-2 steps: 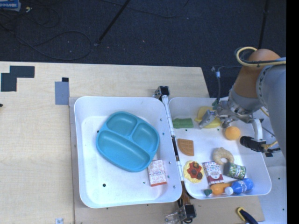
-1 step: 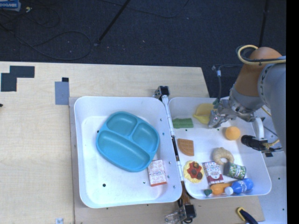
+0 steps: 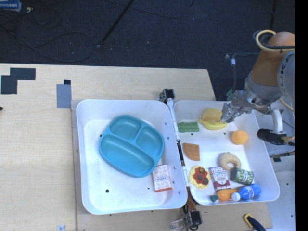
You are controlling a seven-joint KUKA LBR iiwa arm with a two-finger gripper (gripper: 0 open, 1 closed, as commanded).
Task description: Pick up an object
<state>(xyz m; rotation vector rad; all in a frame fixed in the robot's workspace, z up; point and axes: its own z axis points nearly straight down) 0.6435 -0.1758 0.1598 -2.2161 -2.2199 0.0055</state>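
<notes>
A flat yellow banana-like toy lies in the right white bin, near its far wall, with its long axis running roughly across the view, from the centre divider side toward the arm. The gripper sits at the toy's right end, touching or just over it; whether its fingers are open or closed on the toy cannot be told.

Just left of the yellow toy lies a green rectangular block, close to the divider. To the toy's right and a little nearer the camera sits a small orange ball. Nearer still come a tan waffle-like square, a beige ring-shaped doughnut toy, a round yellow pizza toy with red spots, a red and white carton, a dark green can and a blue bottle on its side.

The left white bin holds a blue sectioned plastic plate and a small pink and white box.

The grey arm with an orange band comes in from the right, wrist angled down and left toward the toy.
</notes>
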